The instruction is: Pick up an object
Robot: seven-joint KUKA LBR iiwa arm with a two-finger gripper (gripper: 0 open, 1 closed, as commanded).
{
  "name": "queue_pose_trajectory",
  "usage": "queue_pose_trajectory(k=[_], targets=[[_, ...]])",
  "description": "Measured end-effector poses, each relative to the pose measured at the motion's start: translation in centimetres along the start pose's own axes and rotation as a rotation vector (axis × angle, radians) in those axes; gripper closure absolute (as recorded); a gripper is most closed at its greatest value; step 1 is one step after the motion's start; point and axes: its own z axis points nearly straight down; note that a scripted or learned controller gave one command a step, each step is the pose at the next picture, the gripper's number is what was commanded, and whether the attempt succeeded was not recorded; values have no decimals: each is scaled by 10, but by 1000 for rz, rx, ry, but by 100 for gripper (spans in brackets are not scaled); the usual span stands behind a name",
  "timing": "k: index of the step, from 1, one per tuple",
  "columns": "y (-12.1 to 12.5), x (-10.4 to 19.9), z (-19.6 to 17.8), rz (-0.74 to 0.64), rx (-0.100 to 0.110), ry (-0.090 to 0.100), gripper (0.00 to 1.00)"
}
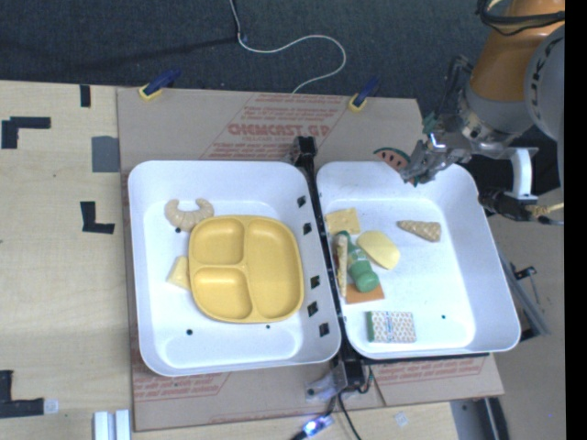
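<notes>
Patterned packet [393, 326] at right bin [477, 324] front edge, yellow divided plate [246, 268] in left bin [151, 246], gripper [422, 168] over right bin's far rim, finger spread unclear, nothing visibly held

Yellow wedge [177, 271] half under the divided plate [246, 269], pincer [424, 166] fingertips too small to read
</notes>
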Motion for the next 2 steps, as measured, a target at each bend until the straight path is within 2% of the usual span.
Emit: queue_pose_trajectory(k=[2], targets=[[-26, 102, 14, -4, 6, 2, 100]])
